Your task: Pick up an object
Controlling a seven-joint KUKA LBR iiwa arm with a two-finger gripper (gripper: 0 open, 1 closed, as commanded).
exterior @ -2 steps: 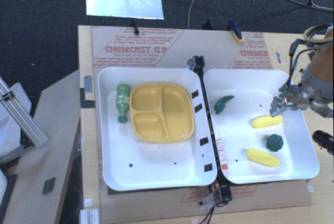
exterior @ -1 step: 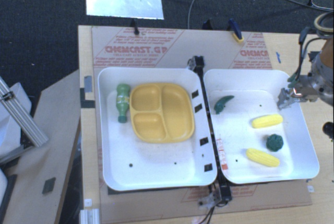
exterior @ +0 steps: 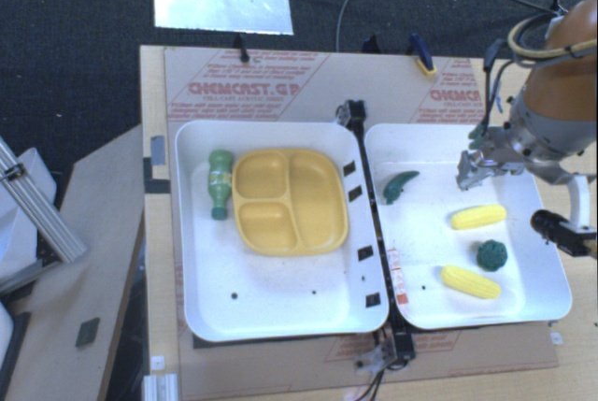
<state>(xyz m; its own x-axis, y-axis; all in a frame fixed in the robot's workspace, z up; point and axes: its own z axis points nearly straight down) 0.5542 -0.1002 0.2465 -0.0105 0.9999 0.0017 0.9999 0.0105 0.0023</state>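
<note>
Grey pincer (exterior: 470,170) above yellow corn (exterior: 478,218).

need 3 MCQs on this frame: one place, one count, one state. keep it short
1. Where does the yellow three-compartment plastic tray lie?
A. left bin
B. right bin
C. on the bench outside the bins

2. How many yellow toy corn cobs are in the right white bin?
A. one
B. two
C. three

3. How does the green toy bottle lie?
A. inside a tray compartment
B. beside the tray's left edge
C. in the right bin

Answers:
1 A: the tray sits in the left white bin.
2 B: one cob lies near the gripper, another nearer the front wall.
3 B: the bottle rests on the bin floor next to the tray, not in it.
</note>
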